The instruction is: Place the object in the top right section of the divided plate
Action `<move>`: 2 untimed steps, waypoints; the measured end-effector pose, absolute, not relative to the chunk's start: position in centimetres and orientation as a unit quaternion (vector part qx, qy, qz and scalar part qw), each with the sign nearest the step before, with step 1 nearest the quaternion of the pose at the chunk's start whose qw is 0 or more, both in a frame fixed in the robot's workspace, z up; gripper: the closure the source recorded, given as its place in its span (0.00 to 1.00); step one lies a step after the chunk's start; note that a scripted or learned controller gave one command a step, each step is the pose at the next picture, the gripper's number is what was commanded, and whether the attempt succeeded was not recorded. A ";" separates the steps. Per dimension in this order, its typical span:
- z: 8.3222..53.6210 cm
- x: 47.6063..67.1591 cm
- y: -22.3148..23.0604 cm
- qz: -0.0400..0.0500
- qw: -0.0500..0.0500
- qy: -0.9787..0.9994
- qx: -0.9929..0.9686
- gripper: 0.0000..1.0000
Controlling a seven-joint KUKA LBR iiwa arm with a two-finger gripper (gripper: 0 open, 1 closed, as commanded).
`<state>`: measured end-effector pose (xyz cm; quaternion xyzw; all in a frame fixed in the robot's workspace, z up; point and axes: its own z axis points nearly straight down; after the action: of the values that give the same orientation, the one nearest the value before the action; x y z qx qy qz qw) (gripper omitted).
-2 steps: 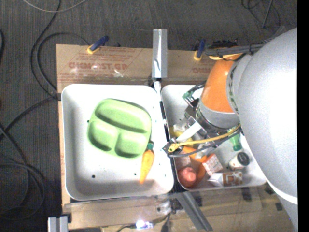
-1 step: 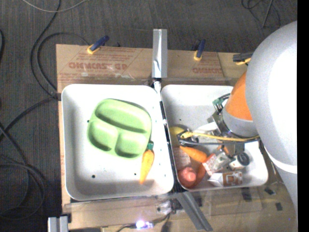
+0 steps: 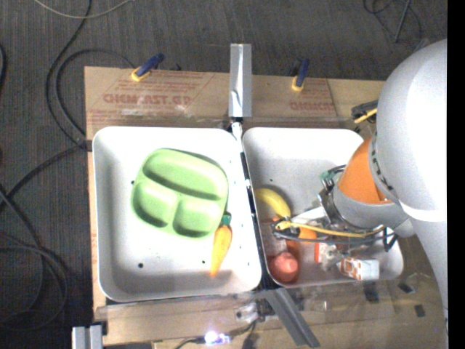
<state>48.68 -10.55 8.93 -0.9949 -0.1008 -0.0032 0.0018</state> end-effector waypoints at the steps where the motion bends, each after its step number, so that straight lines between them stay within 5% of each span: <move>1: 8.9 48.6 -10.1 -0.004 -0.004 -0.099 -0.995 0.00; 2: 11.2 48.3 -13.2 0.004 0.001 -0.238 -0.971 0.00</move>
<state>48.28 -13.17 11.24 -0.9711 -0.2385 0.0036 0.0005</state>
